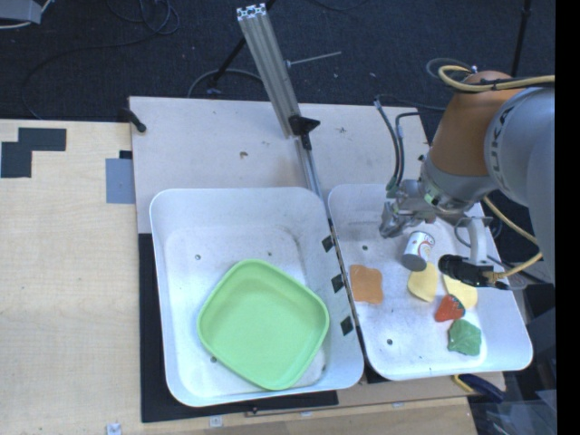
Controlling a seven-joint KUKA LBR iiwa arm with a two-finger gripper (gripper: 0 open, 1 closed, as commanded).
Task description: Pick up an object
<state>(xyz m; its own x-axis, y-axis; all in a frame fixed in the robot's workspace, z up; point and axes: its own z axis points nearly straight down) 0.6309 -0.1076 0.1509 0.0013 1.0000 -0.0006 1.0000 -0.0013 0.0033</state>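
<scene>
Pale bench (208, 143) carries two shallow white bins side by side. Grey arm (489, 143) with an orange band comes in from the right, over the right bin's upper part. Left bin (181, 216) holds one thing, a light green square plate (263, 323), flat in its lower half and tilted cornerwise. Right bin (399, 338) holds all the small items. Gripper (397, 223) hangs low over the upper middle of the right bin; how far open it is cannot be told, and nothing is seen in its grasp. Orange flat piece (366, 284) lies near the bin's left wall, below the gripper. Yellow piece (422, 285) lies right of it, apart. Green lump (465, 337) sits toward the lower right corner. Small silver cylinder (417, 248) lies on its side just beside the gripper, above the yellow piece. Red piece (449, 309) is between the yellow piece and the green lump, touching the lump or nearly so.
</scene>
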